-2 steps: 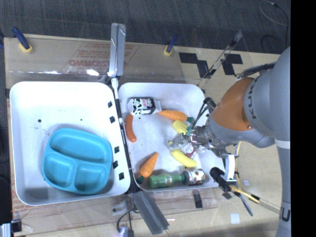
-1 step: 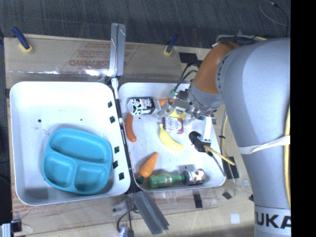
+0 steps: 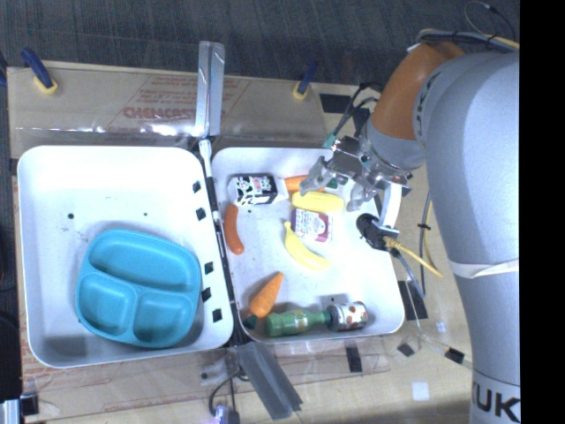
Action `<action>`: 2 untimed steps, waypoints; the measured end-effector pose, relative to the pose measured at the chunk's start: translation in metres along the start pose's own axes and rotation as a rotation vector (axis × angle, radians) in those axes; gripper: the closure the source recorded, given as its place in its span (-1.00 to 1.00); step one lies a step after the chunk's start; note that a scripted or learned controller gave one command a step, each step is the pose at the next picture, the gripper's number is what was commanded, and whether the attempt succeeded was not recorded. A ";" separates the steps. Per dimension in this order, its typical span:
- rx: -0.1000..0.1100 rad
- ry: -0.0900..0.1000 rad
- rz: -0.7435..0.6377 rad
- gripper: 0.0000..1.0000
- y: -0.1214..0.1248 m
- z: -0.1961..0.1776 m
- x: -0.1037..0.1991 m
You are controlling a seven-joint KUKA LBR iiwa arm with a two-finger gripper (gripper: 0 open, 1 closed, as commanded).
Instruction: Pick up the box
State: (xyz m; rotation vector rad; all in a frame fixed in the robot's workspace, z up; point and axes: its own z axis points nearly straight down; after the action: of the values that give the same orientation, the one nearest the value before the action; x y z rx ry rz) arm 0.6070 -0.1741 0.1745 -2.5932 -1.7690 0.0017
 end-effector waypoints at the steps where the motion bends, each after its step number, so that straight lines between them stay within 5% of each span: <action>1: 0.005 0.000 0.198 -1.00 0.013 0.052 -0.008; 2: -0.010 0.005 0.351 -1.00 -0.004 0.076 -0.009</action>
State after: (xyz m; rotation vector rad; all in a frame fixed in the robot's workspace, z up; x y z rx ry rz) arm 0.6000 -0.1812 0.0982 -2.8676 -1.2908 -0.0123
